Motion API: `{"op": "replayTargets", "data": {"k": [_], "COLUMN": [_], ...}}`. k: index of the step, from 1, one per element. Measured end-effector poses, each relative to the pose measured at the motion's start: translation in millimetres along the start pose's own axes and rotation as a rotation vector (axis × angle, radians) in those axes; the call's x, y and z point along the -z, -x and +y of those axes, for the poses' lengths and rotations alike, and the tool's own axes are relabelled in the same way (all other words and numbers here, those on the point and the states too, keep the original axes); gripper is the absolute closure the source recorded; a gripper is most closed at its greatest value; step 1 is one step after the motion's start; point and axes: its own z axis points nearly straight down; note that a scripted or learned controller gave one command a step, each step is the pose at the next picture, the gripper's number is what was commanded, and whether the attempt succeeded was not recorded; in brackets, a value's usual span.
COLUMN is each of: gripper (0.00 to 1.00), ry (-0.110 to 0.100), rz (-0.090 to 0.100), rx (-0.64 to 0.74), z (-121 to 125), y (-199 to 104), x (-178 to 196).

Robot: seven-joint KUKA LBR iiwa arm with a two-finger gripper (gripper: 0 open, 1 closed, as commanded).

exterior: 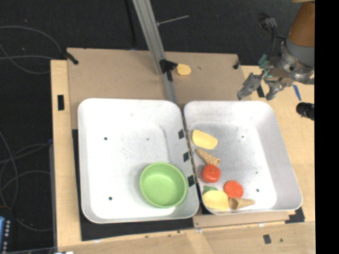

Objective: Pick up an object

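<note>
The tan counter (222,75) bears two shallow white plastic bins. A round green bowl (163,184) sits alone in the left bin (106,120). Small toy foods, the likely targets, are clustered along the right bin's (254,126) near-left side. The pincer (258,88) is held spread wide, empty, above that bin's far rim, likely ready to descend.

**Gripper above the right bin's far edge**

The gripper (259,91) hangs open, holding nothing. In the right bin (259,123): tomato (211,173), two ice-cream cones (208,156) (toys, apparently). A green bowl (162,184) sits in the left bin (114,136).
</note>
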Motion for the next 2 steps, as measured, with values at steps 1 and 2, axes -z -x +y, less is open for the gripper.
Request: {"op": "replayTargets", "data": {"k": [1,2], "gripper": [0.00,0.00], "ry": [0.000,-0.006], "rz": [-0.001,-0.001], "rx": [0.000,-0.005], "z": [-0.1,-9.8], "y": [0.3,7.2], "x": [0.1,-55.0]}}
